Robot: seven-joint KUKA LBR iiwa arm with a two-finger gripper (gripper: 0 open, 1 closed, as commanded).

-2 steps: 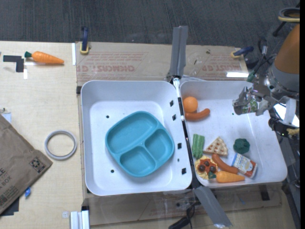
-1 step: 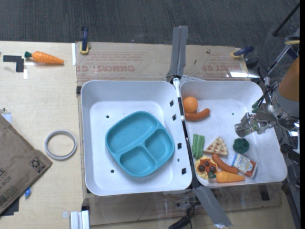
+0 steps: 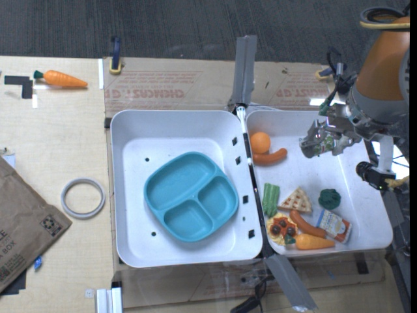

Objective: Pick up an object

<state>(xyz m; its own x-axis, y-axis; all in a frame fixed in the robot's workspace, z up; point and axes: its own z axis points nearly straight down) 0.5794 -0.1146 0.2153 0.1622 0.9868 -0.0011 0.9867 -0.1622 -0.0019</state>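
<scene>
My gripper (image 3: 317, 142) hangs over the upper right part of the right bin (image 3: 365, 243), above bare white floor. Nothing shows between its fingers. To its left lie an orange ball (image 3: 260, 141) and an orange sausage (image 3: 270, 156). Nearer the front of that bin sit a green pickle-like piece (image 3: 271, 198), a sandwich wedge (image 3: 296, 198), a dark green lump (image 3: 330, 198), a small printed packet (image 3: 333, 226), a pizza slice (image 3: 281, 228), a red sausage (image 3: 303, 221) and a carrot (image 3: 311, 242).
The left bin (image 3: 130, 175) holds a blue three-part tray (image 3: 190, 195). A grey divider (image 3: 245, 77) stands between the bins. On the bench at the left lie a toy carrot (image 3: 62, 79), a tape ring (image 3: 83, 197) and a cardboard box (image 3: 23, 223).
</scene>
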